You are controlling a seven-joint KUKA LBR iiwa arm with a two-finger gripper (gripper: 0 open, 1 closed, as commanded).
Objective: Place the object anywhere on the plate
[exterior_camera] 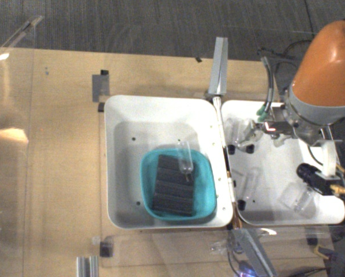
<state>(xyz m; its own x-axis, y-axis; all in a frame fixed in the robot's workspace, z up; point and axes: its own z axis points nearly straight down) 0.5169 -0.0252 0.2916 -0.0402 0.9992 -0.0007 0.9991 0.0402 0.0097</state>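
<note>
On the teal plate (147,175), a black ridged block (172,184), lying flat with its long side running from the far edge of the plate toward the near edge. Covers much of the middle of the plate, with teal rim free on all sides. At the far right corner of the block, a small clear tube-like piece (186,158), also on the plate, touching or partly over the block; not possible to tell which.

Plate placed in the left bin (122,154), in its near right part, close to the wall shared with the right bin (329,213).

End effector (240,148) in the right bin, at its far left part, just beside the dividing wall. So, block and end effector well apart: block in the other bin, to the left and nearer to the camera, with the wall between them. Nothing of the block at the end effector. Whether open or closed: cannot tell, too small and partly mixed with clear plastic around it.

Also in the right bin, two more clear pieces, one near the left wall (250,184) and one toward the near right corner (296,198). Above, the orange band (328,62) of the arm, reaching in from the right. Both bins on the pale wooden desk (45,183).
</note>
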